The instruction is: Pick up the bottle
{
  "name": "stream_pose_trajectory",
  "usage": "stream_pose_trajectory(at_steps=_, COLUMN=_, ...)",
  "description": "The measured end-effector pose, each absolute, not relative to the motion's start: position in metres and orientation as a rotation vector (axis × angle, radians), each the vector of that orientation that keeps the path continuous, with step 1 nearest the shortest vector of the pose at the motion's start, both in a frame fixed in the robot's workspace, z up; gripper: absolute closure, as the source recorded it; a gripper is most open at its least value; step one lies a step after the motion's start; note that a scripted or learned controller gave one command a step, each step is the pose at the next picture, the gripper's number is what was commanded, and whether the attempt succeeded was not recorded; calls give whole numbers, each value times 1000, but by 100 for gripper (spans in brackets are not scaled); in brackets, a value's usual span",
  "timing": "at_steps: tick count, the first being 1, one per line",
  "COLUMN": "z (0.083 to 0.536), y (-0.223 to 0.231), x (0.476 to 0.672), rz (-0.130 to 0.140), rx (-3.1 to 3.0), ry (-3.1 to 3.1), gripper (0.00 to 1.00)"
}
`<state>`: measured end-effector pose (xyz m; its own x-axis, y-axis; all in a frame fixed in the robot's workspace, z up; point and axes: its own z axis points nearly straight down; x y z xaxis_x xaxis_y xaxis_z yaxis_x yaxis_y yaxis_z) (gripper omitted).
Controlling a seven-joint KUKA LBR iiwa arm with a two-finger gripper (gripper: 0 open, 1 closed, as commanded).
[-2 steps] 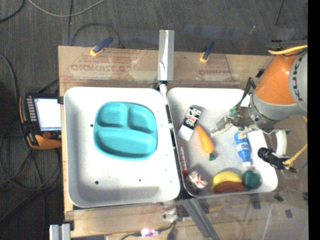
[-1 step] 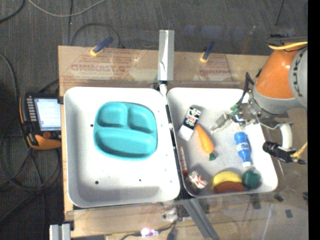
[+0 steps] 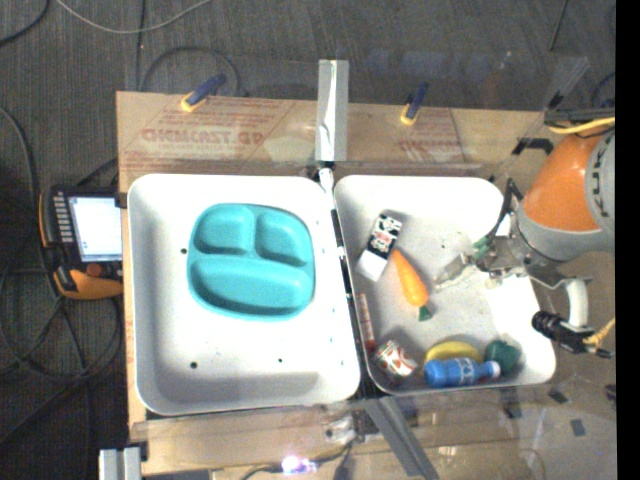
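The bottle (image 3: 458, 372) is blue with a white label and a pale cap, and it lies on its side at the front edge of the right bin (image 3: 450, 193). My gripper (image 3: 457, 268) hangs over the middle right of that bin, above and behind the bottle and well apart from it. It points left, stands open, and has nothing between its fingers. The grey arm with its orange band (image 3: 565, 193) comes in from the right.
Beside the bottle lie a yellow fruit (image 3: 452, 350), a green object (image 3: 504, 354) and a red can (image 3: 395, 359). An orange carrot (image 3: 410, 280) and a black-and-white box (image 3: 380, 243) lie left of the gripper. The left bin (image 3: 160, 368) holds a teal divided tray (image 3: 252, 259).
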<state>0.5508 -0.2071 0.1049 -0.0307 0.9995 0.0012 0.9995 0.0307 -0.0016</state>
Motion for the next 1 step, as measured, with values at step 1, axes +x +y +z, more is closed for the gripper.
stream_pose_trajectory(at_steps=1, z=92, y=-200, x=498, rz=-12, rx=-2152, ry=-2314, gripper=0)
